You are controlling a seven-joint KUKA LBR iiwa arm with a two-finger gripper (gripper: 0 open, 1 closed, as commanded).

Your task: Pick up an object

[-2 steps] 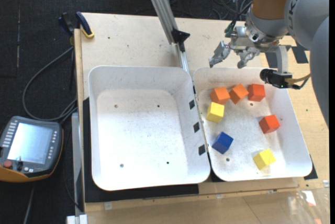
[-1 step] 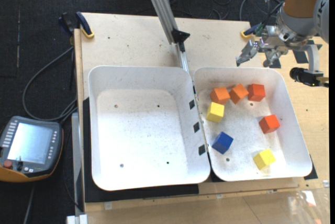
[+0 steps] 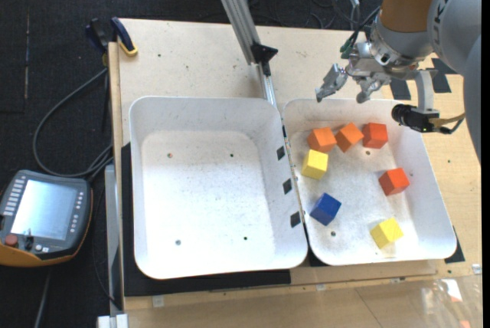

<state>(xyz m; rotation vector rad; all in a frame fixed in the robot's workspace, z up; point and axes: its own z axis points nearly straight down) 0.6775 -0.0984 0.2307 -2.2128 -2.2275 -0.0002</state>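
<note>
The arm (image 3: pixel 452 4) is grey with a broad orange band; a black cable loops beside its wrist, above the metallic two-finger gripper (image 3: pixel 348 89).

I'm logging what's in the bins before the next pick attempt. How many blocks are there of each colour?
Orange: 2, one beside the other
Red: 2, one at the far side, one further forward
Yellow: 2, one near the divider, one near the front
Blue: 1
Total: 7 blocks, all in the right bin
</note>
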